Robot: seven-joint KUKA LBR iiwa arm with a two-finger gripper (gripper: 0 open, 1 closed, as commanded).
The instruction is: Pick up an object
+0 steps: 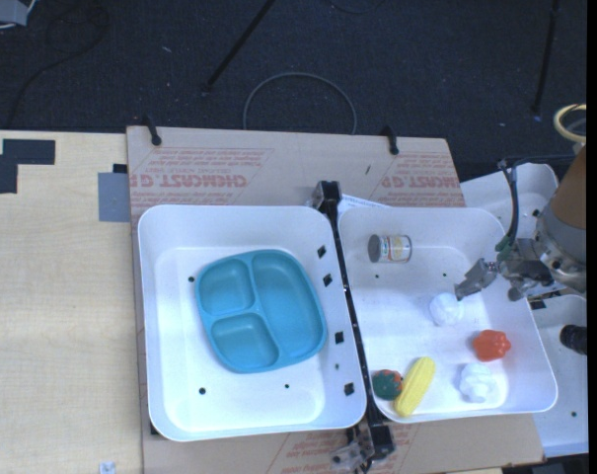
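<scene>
So we're looking down at a bench (51, 314) with a cardboard sheet (278, 171) on it, and two shallow white bins sitting side by side on that. The left bin (170, 363) has a blue divided plate (261, 309) lying flat in the middle, three compartments, nothing in them as far as we can see.

The right bin (535, 383) is where the small stuff is. The arm (574, 215) comes in over its right rim, and the gripper (481, 276) hangs just above a white lumpy object (444, 310) near the middle of the bin. One dark finger pokes out toward that lump, but we honestly can't tell if the fingers are spread or closed, and we see nothing between them.

Rest of the bin: a small can (390, 248) lies on its side near the far wall, a yellow corn cob (416, 385) sits near the front wall, and a green and red thing (385, 383) is touching its left side. A second white lump (479, 383) sits front right, with a little orange-red piece (491, 344) just behind it.
</scene>
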